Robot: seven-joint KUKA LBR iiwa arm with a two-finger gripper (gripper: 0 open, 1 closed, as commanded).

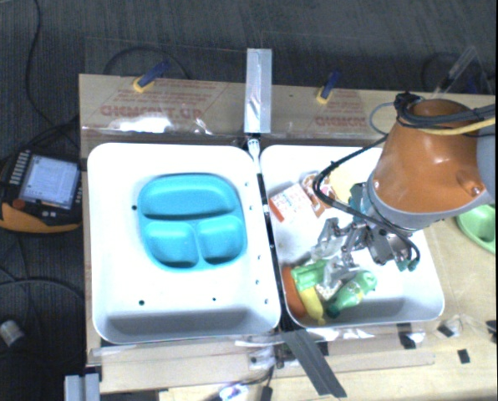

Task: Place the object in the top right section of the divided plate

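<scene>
**A:** Hovering low over the right bin (416, 303), is it; what do you make of the pincer (343, 261) itself?

**B:** It sits over the toy pile at the bin's near end; whether it is open or clamped on anything I cannot tell, since the metal parts blur into the clutter beneath; I would not claim a hold.

**A:** And the object to be moved?

**B:** My guess is one of the pile; a green plastic piece (353, 289) lies just below and to the right of the pincer, a yellow piece (312, 306) just below and to its left, an orange one (291, 284) farther left against the bin wall; a red-and-white packet (288, 203) lies above and to the left, apart from the pile.

**A:** So how should the pick be done well?

**B:** Come straight down on one piece, the green looks most exposed; close fully before lifting; rise clear of the wall between the bins.

**A:** Then the blue divided plate (190, 220)?

**B:** It lies well to the pincer's left, in the left bin (115, 307); I cannot tell for certain which section counts as top right, so settle that before release; lower close before letting go, lest the piece bounce over a ridge.
</scene>
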